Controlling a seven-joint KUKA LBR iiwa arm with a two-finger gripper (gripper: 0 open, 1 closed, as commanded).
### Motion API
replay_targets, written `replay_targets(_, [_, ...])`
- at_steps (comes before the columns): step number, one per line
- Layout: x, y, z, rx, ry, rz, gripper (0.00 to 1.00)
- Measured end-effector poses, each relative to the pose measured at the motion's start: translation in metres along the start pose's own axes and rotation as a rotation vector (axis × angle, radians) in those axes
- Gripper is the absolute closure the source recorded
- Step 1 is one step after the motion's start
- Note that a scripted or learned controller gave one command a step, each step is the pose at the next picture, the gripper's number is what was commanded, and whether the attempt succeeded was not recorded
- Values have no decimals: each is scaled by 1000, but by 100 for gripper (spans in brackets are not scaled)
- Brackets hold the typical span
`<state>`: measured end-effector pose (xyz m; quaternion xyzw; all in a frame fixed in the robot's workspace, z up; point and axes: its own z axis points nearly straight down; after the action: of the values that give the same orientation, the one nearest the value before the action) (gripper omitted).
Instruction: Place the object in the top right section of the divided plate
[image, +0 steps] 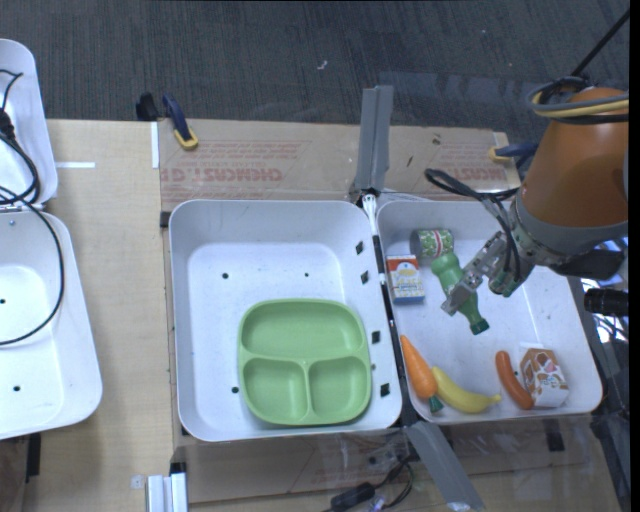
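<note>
A green divided plate (300, 330) lies in the left bin (200, 300), with one wide section at the back and two smaller ones at the front. A green bottle (446, 270) lies slanted in the right bin (560, 320). My gripper (463, 297) hangs right over the bottle's middle, reaching in from the right and covering part of it. I cannot make out whether it grips the bottle.
The right bin also holds a green can (433, 241), a small red and white box (405, 279), a carrot (419, 370), a banana (464, 393), a sausage (513, 380) and a small carton (544, 374). A grey divider (374, 140) stands behind the bins.
</note>
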<state>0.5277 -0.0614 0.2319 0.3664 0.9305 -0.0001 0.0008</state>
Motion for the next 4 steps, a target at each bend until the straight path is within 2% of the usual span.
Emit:
replay_targets(1, [-114, 3, 18, 1, 0, 58, 100])
replay_targets(2, [-42, 93, 25, 0, 1, -142, 100])
replay_targets(3, [-52, 75, 25, 1, 1, -63, 100])
replay_targets(4, [-12, 148, 41, 0, 0, 26, 100])
